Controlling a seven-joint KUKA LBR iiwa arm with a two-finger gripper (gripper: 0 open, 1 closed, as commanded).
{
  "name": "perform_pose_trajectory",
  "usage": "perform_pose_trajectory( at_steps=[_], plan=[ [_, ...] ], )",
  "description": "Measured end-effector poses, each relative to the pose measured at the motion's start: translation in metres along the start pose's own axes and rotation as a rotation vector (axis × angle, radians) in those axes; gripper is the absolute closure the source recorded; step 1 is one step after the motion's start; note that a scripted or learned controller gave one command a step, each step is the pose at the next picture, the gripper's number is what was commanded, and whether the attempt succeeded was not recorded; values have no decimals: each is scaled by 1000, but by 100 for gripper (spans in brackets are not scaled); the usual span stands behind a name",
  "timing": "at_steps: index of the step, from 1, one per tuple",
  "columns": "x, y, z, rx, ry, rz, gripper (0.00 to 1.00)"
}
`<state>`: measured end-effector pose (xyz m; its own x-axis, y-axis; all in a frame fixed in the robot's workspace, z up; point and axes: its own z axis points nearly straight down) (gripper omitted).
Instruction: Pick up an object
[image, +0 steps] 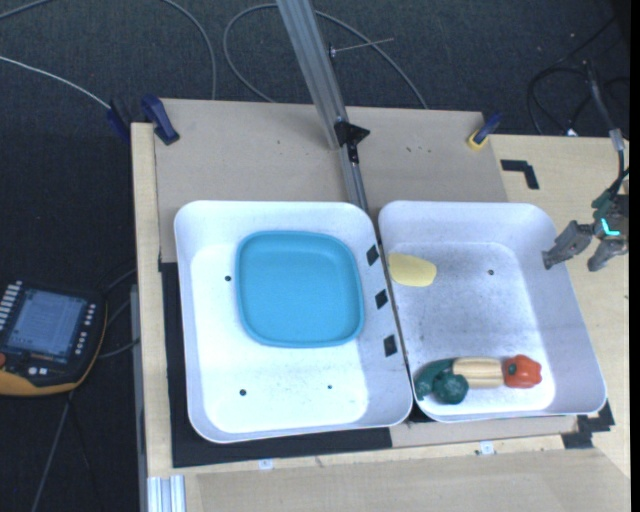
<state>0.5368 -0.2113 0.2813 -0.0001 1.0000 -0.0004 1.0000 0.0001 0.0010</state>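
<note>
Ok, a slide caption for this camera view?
Claw at the right bin's edge; yellow piece, green, tan and red toys inside; blue tray in left bin.

My robot lab, teach pendant (42, 335) on dark carpet, loose cables (250, 40), clamped plywood table (250, 150), two white bins (200, 250)

Two white bins (200, 330), one blue plate (300, 288), one yellow piece (412, 269), and one green-tan-red toy (478, 374).
</note>
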Motion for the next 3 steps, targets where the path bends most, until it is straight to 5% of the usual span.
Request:
perform_pose_trajectory(
  at_steps=[1,3],
  plan=[
    [0,0,0,0,0,0,0],
    [2,2,104,6,2,0,0]
  ],
)
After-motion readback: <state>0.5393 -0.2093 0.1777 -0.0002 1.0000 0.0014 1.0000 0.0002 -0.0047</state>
